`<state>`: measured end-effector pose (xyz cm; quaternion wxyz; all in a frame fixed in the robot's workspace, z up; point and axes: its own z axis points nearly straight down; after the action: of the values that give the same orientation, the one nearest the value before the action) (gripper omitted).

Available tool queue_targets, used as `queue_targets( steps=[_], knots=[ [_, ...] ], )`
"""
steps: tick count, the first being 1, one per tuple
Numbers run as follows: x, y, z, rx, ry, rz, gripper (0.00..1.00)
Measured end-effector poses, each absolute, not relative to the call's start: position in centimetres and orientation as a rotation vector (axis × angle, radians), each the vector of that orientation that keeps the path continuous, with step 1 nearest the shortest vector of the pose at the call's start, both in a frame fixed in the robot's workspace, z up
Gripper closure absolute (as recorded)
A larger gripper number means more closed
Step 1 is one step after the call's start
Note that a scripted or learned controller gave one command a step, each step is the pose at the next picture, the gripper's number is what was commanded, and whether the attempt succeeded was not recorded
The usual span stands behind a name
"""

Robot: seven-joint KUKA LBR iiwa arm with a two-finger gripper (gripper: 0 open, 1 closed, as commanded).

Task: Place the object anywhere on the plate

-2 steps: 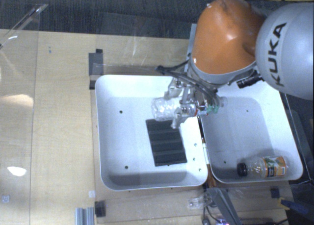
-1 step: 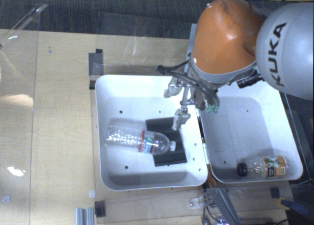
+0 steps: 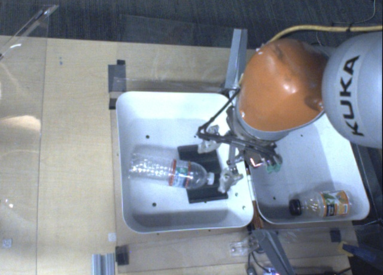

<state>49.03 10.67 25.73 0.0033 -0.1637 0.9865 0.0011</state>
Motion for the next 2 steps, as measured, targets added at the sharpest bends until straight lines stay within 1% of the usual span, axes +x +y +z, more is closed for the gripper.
queue_targets(
  steps=[1,2],
  knots=[
    [53.3,19.5,14.6,-0.715,3.054,0.006,0.0],
    [57.0,14.5,10.4,-0.937,2.976,0.024,0.0]
  ],
)
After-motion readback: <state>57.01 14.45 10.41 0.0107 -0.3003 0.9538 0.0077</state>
